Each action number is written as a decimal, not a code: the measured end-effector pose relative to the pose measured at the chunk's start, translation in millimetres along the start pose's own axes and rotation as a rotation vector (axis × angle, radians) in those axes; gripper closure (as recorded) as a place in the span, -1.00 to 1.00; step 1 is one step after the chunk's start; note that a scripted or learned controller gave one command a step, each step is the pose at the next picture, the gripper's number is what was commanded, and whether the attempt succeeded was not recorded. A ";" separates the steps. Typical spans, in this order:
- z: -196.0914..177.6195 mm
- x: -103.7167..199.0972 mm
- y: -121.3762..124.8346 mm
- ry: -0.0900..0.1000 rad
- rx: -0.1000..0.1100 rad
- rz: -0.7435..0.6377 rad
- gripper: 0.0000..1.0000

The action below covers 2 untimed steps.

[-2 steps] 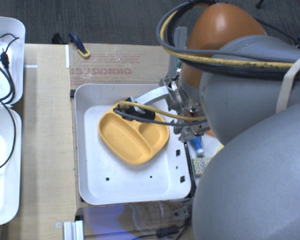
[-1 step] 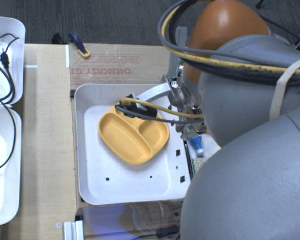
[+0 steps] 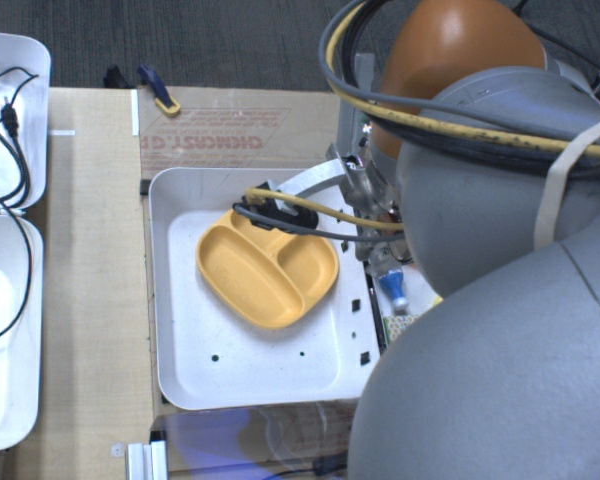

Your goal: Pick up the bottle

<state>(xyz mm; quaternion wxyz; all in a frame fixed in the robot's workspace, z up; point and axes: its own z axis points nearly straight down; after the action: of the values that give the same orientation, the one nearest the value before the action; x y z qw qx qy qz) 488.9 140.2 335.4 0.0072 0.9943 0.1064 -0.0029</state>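
The bottle (image 3: 392,290) shows as a small blue piece with a pale label end, lying at the right edge of the white bin (image 3: 180,298), mostly hidden under the grey arm (image 3: 500,268). Just left of it, a yellow dish (image 3: 268,271) with 2 compartments rests on the bin floor. The gripper (image 3: 365,193) sits above the bin's upper right corner, near the bottle; whether its jaws are spread cannot be told. Cables (image 3: 290,213) cross the dish's top edge.
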 end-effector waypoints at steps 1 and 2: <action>-5.2 -12.2 4.8 0.004 0.010 0.017 1.00; -13.6 -11.5 6.4 0.002 0.006 0.019 1.00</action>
<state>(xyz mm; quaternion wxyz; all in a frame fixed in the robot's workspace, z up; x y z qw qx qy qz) 479.1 131.8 349.1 0.0039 0.9953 0.0969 -0.0021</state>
